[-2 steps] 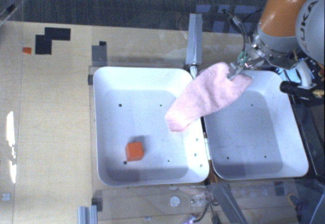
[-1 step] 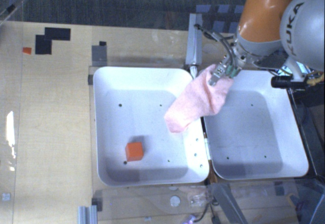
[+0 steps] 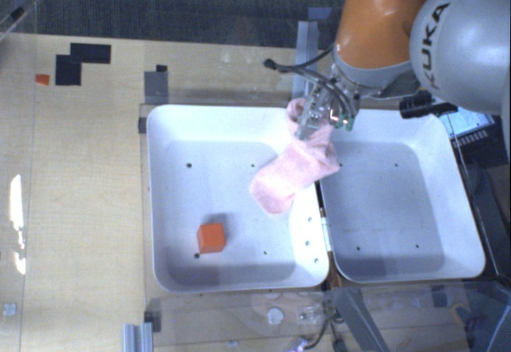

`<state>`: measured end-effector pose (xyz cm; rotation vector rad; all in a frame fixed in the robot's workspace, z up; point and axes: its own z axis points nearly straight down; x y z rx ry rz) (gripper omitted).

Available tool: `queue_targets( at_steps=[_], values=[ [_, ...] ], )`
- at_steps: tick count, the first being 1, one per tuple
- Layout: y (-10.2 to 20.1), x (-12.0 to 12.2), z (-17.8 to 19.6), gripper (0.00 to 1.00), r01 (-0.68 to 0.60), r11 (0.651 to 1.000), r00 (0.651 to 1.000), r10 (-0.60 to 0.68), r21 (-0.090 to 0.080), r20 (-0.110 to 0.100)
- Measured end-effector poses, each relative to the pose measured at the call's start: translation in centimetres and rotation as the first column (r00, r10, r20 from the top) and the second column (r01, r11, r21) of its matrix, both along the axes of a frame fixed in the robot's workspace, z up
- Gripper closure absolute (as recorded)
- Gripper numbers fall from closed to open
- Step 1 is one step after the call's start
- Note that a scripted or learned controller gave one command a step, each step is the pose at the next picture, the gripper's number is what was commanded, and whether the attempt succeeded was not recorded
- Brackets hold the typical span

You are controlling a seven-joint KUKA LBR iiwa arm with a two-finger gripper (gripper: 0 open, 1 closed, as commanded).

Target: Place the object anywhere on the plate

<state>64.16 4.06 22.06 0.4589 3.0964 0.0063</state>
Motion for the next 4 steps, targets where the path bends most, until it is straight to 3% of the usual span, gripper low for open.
queue_targets(
  at_steps=[1, 3, 4],
  values=[
    [5.3, -1.2, 0.6, 1.00, -0.287, 0.958, 0.958, 0.287, -0.002, 0.002],
    [15.8, -1.4, 0.7, 1.00, -0.292, 0.957, 0.957, 0.292, 0.000, 0.002],
    [15.7, -1.4, 0.7, 0.00, -0.291, 0.957, 0.957, 0.291, 0.000, 0.002]
  ],
)
